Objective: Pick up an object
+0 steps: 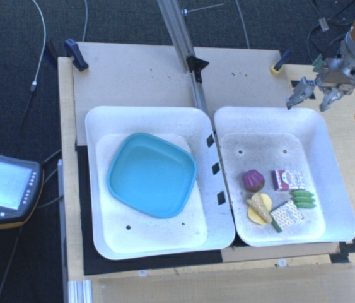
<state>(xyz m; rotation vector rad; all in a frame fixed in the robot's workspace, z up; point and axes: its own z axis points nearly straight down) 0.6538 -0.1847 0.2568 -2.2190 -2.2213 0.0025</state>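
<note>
In the camera view, you have the gripper (pixel 311 98) hanging above the far right corner of the right bin (pixel 328 134), its two fingers spread apart with nothing between them. It sits well apart from anything worth picking.

Your candidates lie clustered toward the near side of that bin's floor. The purple piece (pixel 253 180) sits at the left of the group; just beside it to the right is a small pink-and-white box (pixel 288 180). Below them a yellow piece (pixel 259 208) lies touching or nearly touching a checkered box (pixel 286 214), and a green pod-like piece (pixel 303 199) rests at the right edge of the cluster. They look like toy food — I'd judge them light and stiff, probably smooth plastic or card, so slipping is a greater worry than crushing.

The purple piece looks the safest bet: it stands a little clear of its neighbours and seems rounded, so close across its middle. The boxes offer flat sides, but the checkered one is crowded by the yellow piece — fingers may snag there.

The left bin (pixel 95 169) holds a blue plate (pixel 152 174), shallow and wide; I'd judge it awkward for two fingers except at the rim.
</note>
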